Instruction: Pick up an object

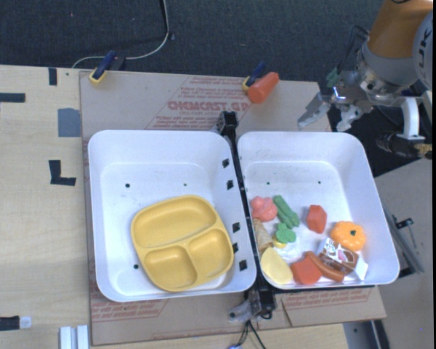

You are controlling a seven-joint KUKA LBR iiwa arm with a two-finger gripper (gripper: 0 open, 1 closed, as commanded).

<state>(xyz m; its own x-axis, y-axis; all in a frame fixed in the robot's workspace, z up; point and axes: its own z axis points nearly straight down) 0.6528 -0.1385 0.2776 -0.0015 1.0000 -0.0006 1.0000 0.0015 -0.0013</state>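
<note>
End effector (325, 116) is hanging spread wide past the right white plastic bin's (363, 166) far edge, gripping nothing; small orange plastic pumpkin (347, 235) is sitting well nearer.

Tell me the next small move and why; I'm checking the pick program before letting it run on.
Probably bring the hand forward and down over the right bin. It hangs open above the bench past the bin's far right corner, holding nothing, while the toys lie clustered at the bin's near end. The red block stands a little apart from the rest, so it looks like the easiest target.
</note>
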